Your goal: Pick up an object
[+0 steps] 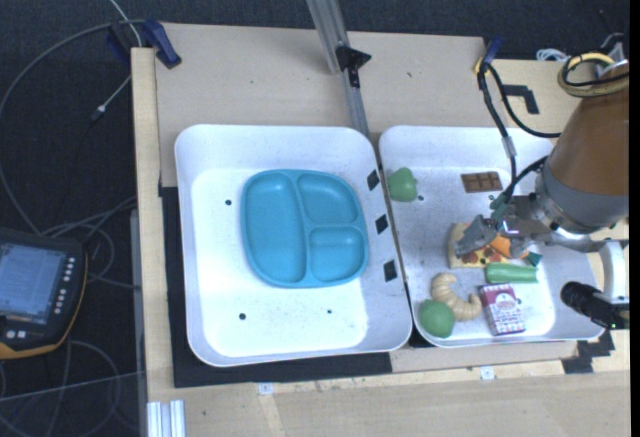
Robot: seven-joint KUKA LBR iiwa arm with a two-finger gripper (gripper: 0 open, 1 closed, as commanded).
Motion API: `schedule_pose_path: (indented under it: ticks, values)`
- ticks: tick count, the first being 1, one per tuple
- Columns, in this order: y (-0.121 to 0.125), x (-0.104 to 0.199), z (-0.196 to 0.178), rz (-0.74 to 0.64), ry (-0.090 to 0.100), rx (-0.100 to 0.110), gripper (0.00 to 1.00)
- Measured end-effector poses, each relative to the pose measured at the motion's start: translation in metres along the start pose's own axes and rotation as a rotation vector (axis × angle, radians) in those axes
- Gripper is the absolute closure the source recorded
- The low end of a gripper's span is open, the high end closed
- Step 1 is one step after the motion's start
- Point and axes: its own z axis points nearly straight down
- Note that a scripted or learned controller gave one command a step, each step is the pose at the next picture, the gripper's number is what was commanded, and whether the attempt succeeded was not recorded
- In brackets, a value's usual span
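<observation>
While the blue plastic divided plate (303, 241) sits alone in the left white bin (200, 175), the right white bin (440, 140) holds the clutter: green ball (402, 185), brown block (481, 182), red carton (503, 310). Gripper (487, 234) hovers over an orange toy (492, 247); can't tell its grip.

Orange-yellow toy (484, 245) lies mid right bin (440, 150), amid green and red items.

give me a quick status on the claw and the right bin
Claw low in right bin, over orange-yellow toy; grip unconfirmed. Green stick, red carton and green apple crowd close by.
</observation>
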Motion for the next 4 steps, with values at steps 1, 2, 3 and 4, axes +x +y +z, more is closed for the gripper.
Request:
schedule_pose_path:
  ticks: [1,2,3,4]
  values:
    - [-0.002,0.002,0.043,0.001,0.000,-0.001,0.00]
    - [0.000,0.002,0.029,0.000,-0.002,-0.010,1.00]
    - [-0.004,-0.004,-0.017,0.000,-0.005,-0.015,1.00]
    - [-0.003,-0.004,-0.065,-0.002,-0.005,-0.016,1.00]
